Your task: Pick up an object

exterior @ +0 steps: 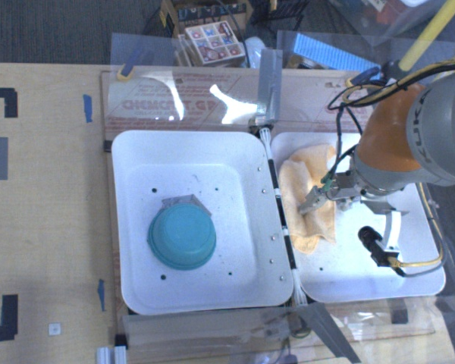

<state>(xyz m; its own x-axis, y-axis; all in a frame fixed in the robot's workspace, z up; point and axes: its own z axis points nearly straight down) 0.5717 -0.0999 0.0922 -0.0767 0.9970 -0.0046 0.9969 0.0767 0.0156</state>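
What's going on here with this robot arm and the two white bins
A grey and orange robot arm reaches in from the right over the right-hand bin. Its gripper is down on a crumpled yellow cloth lying along that bin's left side. Whether it has actually caught the cloth can't be told from this angle. The left-hand bin holds an upside-down teal bowl, resting partly on a small grey scrap, untouched.
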